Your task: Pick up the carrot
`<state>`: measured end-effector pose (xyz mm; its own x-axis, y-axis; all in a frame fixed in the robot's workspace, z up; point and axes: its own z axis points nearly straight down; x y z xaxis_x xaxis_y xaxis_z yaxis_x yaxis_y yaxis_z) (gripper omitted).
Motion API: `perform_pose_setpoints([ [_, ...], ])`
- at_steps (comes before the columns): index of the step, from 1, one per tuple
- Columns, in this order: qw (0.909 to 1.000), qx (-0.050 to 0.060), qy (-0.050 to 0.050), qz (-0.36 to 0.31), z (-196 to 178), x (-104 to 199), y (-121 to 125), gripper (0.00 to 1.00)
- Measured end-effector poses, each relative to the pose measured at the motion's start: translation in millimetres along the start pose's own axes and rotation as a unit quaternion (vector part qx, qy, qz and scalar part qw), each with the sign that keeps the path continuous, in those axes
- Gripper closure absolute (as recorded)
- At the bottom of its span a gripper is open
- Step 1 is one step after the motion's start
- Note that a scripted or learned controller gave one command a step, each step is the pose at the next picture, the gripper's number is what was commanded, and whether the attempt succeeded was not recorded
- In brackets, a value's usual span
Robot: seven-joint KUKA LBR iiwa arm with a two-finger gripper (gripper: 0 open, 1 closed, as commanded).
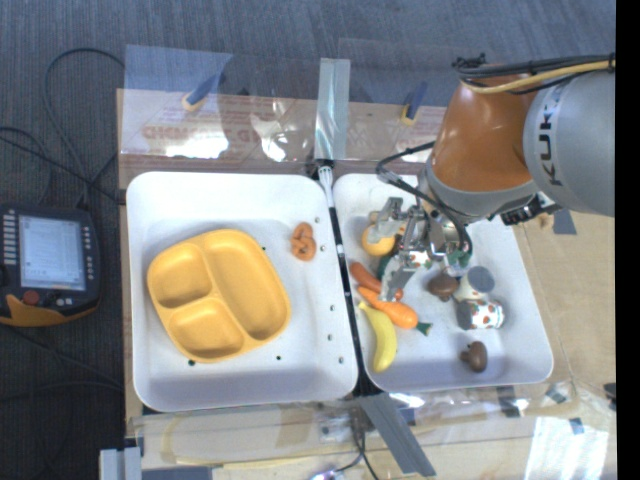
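Right bin (pixel 530 363), contents: carrot (pixel 392 310) near its left wall, lying slantwise, green tip toward 4 o'clock; a second orange piece (pixel 362 274) at the carrot's 10 o'clock, touching or nearly so; banana (pixel 380 336) just at the carrot's 7 o'clock; a round yellow-orange fruit (pixel 379 238) at 12 o'clock; brown lumps and a spotted white object at 3 to 4 o'clock.

Gripper (pixel 405 263): just above the carrot's upper end, at its 12 o'clock. Finger spread: cannot tell; metal parts and glare run together. Nothing is visibly between the fingers.

Risks, judged: the carrot is crowded, so a closing grip may catch the banana or the orange piece instead, or push the carrot against the wall. Its tapered, smooth body may slip out.

Obscured: the wrist covers the bin's upper middle; fingertips indistinct; the small dark items are too small to identify.

Left bin (pixel 140 368): yellow divided plate (pixel 215 293); small orange item (pixel 303 240) at its 2 o'clock.
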<state>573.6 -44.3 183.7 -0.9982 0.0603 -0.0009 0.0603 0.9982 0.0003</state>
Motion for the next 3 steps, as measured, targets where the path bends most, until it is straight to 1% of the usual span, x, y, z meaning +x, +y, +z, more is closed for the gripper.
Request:
perform_pose_setpoints([
  [1, 0.9847, -0.001, -0.007, 0.174, 92, 16, -51, 0.0],
  [2, 0.9847, 0.0, -0.011, 0.174, 81, 14, -50, 1.0],
  [3, 0.9476, 0.0, -0.001, 0.319, -2, 33, 2, 1.0],
])
